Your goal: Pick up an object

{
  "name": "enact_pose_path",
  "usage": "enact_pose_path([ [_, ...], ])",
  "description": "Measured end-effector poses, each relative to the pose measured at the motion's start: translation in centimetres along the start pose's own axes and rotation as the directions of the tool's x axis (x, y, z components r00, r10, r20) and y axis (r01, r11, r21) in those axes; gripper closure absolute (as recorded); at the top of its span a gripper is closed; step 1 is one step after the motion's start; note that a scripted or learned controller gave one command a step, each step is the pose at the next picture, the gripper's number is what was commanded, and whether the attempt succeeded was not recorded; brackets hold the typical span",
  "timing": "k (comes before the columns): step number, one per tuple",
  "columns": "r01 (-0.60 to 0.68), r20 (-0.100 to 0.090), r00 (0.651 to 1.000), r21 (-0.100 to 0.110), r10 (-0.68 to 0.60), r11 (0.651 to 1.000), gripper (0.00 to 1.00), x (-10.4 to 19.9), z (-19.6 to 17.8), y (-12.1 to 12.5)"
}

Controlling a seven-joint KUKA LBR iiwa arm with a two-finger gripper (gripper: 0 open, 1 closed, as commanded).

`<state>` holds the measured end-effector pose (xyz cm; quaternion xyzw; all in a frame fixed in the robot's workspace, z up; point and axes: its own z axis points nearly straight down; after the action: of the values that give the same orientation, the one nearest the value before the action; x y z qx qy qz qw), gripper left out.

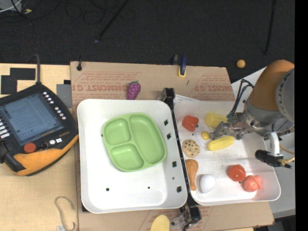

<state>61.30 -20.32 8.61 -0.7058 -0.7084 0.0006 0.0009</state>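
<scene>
Two white bins on a cardboard-covered bench, seen from above at a slant. The left bin point(91, 186) contains a green divided plate point(133, 141), lying on the bin floor. The right bin point(267, 189) is the landmark for the remaining items.

Inside the right bin: a red pepper point(190, 122) near its upper left corner; a yellow fruit point(214, 119) just right of the pepper; a corn cob point(220, 143) near the bin's centre, lying roughly level; a small yellow piece point(205, 135) just left of the cob; a cookie point(191, 148) against the left wall; a drumstick point(192, 172) below the cookie; a white egg point(207, 183) at the lower edge, touching or nearly touching the drumstick; a tomato point(236, 172) and a strawberry-like red item point(252, 182) toward the lower right corner.

The arm point(269, 93) enters over the right bin's upper right side. The gripper point(230, 129) sits low, directly above and touching or almost touching the cob's upper right end. Finger spacing cannot be resolved, and no object is seen between the fingers.

Outside the bins: a purple grape bunch point(134, 90) on the cardboard above the left bin, a teach pendant point(33, 126) far left, a yellow item point(160, 223) below the bins.
</scene>
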Motion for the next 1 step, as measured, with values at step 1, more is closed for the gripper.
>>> enact_pose_path([
  [1, -0.001, -0.001, 1.000, -0.002, 0.001, 1.000, 1.00, -0.03, -1.25, 0.08],
])
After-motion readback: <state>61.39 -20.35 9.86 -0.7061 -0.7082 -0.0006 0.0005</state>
